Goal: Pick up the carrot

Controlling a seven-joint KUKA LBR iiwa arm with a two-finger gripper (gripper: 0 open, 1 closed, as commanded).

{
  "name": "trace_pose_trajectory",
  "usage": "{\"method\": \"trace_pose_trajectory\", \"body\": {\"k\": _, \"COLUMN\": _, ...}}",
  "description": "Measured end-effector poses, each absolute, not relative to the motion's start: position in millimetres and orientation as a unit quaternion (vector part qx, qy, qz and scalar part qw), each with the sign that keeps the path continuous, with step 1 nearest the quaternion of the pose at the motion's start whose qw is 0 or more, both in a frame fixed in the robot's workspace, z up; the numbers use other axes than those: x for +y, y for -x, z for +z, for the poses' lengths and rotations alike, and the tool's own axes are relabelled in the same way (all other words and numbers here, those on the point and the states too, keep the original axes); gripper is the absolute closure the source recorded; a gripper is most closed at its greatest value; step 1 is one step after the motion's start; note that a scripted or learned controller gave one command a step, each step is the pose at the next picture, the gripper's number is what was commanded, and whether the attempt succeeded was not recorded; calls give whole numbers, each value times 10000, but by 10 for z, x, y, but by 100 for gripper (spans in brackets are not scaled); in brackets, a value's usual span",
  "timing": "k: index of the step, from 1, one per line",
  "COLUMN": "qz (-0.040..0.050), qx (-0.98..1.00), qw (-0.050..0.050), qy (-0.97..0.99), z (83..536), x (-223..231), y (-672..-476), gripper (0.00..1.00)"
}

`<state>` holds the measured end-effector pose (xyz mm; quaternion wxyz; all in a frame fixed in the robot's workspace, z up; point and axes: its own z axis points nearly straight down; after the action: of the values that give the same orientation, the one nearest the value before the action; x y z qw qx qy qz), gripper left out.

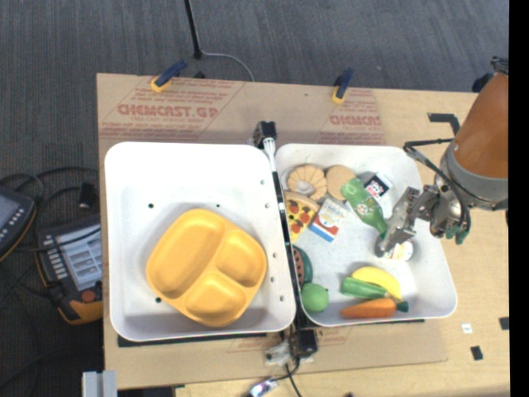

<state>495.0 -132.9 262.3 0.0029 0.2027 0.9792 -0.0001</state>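
Observation:
The carrot, orange with a dark green stub at its right end, lies flat along the front wall of the right bin. My gripper hangs above the right-middle part of that bin, reaching in from the right. It is well behind the carrot and a little to its right, apart from it. Just under the gripper's lower tip lies a small white and yellow piece.
A banana and a green vegetable lie just behind the carrot, and a green ball sits to its left. A green bottle, round breads, a pizza slice and a small carton crowd the back. The left bin holds a yellow divided plate.

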Motion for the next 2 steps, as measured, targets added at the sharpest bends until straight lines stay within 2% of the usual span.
{"method": "trace_pose_trajectory", "body": {"k": 1, "qz": 0, "qx": 9208, "qw": 2, "qy": -3900, "z": 2240, "x": -1152, "y": -5271, "gripper": 100}}
{"method": "trace_pose_trajectory", "body": {"k": 2, "qz": 0, "qx": 8941, "qw": 4, "qy": -4478, "z": 2428, "x": -621, "y": -5132, "gripper": 100}}
